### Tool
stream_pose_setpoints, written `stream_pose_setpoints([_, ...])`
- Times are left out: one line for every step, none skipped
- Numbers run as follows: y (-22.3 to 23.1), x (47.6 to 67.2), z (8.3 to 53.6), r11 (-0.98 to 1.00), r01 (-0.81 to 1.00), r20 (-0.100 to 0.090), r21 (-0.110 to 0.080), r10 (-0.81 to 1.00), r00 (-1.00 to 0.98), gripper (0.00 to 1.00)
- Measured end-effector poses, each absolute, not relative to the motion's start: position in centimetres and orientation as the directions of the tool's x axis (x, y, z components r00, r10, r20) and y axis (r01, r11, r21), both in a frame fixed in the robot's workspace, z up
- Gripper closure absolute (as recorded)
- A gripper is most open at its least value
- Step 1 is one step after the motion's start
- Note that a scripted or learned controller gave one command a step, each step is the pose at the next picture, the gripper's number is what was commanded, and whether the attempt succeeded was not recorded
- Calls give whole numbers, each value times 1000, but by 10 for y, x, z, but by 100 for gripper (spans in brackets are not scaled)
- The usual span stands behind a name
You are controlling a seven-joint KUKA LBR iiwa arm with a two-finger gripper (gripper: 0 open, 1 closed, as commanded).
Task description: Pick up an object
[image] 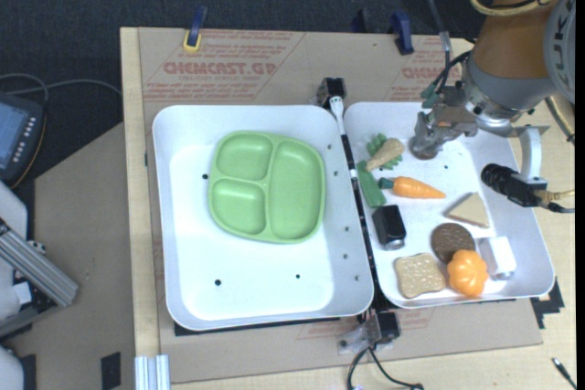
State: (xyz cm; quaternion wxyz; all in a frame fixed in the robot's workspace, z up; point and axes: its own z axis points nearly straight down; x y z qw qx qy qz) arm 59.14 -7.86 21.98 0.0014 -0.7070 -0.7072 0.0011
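My gripper (428, 144) hangs over the far part of the right bin (535, 237), just right of a tan and green toy food piece (384, 152). Nothing shows between its tips. Below it lie an orange carrot (415, 188), a green stick (369, 188) and a black block (389, 226). A tan wedge (470, 211), a brown round cookie (452, 240), a slice of toast (419, 275), an orange pumpkin-like toy (467, 273) and a white block (499, 255) sit nearer the front.
The left bin (183, 269) holds a green divided plate (268, 187). A black cylinder (512, 184) on the arm sticks out over the right bin's right side. Clamps (193, 34) grip the cardboard's far edge.
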Motion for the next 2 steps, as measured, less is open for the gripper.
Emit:
stream_pose_setpoints([-77, 582, 221, -1, 1000, 1, -2, 1000, 1, 100])
stream_pose_setpoints([-93, 582, 232, -1, 1000, -1, 3, 1000, 1, 100])
